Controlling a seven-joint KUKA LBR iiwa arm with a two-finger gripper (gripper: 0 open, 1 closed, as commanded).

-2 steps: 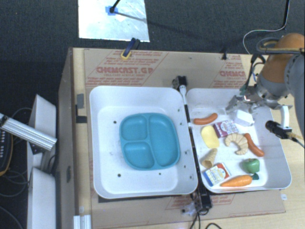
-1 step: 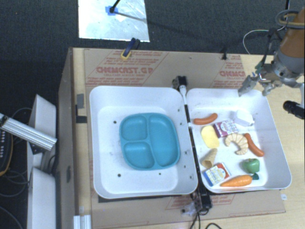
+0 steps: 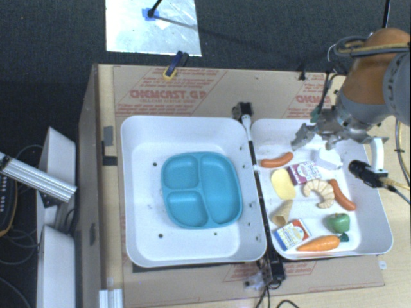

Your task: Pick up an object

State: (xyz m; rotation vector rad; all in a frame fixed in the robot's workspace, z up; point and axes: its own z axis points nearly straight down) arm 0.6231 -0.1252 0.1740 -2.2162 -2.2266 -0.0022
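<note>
Your end effector (image 3: 319, 135) hovers over the far part of the right bin (image 3: 383, 235), fingers spread wide, holding nothing. The closest pick is the orange sausage (image 3: 277, 160): it lies just to the left and slightly nearer, beside the divider, long axis running left-right with a slight tilt. The croissant (image 3: 319, 192) and carrot (image 3: 319, 243) lie nearer still.

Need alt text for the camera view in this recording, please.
A grey robot arm reaches from the right, its gripper open above the right white bin of toy food: hot dog, croissant, carrot. The left bin holds a blue divided plate.
</note>
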